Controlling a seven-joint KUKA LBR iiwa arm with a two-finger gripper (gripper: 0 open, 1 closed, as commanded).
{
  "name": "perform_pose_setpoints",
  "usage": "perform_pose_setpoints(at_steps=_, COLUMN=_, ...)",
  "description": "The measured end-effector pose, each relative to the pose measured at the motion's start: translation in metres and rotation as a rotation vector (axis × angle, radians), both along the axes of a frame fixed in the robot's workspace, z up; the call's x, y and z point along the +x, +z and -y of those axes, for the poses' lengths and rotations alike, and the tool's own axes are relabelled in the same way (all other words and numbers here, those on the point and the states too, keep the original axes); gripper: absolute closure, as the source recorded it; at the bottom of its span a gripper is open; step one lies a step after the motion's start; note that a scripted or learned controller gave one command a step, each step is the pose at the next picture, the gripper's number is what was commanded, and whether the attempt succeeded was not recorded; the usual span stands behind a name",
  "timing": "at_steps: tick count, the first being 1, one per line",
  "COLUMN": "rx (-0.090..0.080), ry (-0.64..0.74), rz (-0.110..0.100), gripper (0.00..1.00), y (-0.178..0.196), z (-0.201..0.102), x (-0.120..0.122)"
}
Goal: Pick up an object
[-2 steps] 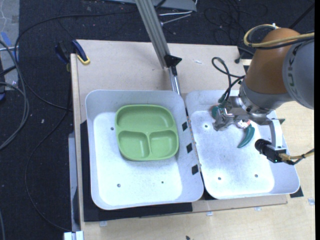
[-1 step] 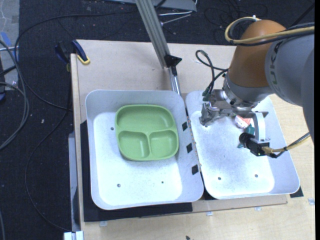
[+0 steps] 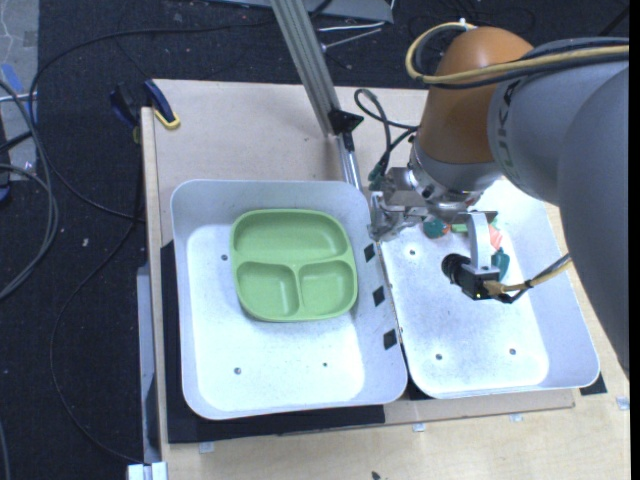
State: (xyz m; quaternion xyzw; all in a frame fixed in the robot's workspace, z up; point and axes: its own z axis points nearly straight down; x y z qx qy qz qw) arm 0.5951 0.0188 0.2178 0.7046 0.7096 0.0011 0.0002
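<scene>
– Visibility first: is anything toward the left hidden?
– No. The green plate (image 3: 295, 265) shows whole. It is pale green with rounded corners and three compartments, one long and two smaller. It lies flat in the left bin (image 3: 270, 368), on the left half of the counter (image 3: 240, 133) and slightly nearer its back edge than its front.
– And at the seam between the bins?
– The hand (image 3: 383, 223) hangs over the rims where the two bins meet, close to the plate's back right corner but apart from it. Its tip is a grey blur against the white. I cannot tell whether it is open or closed, or whether it has hold of anything.
– What about the right bin (image 3: 480, 348)?
– A small teal piece (image 3: 433, 229) lies just right of the hand, in the bin's back part. The wrist overhangs it, so its shape is hard to read.
– Farther right?
– The arm (image 3: 560, 118), grey with an orange dome, covers the bin's back right corner and the counter's right edge. The frame cuts it off.
</scene>
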Motion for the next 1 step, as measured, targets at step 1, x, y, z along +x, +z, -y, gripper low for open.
perform_pose_setpoints(at_steps=1, rx=0.001, ry=0.001, rz=0.002, gripper=1.00, y=0.0179, z=-0.0468, x=0.0190)
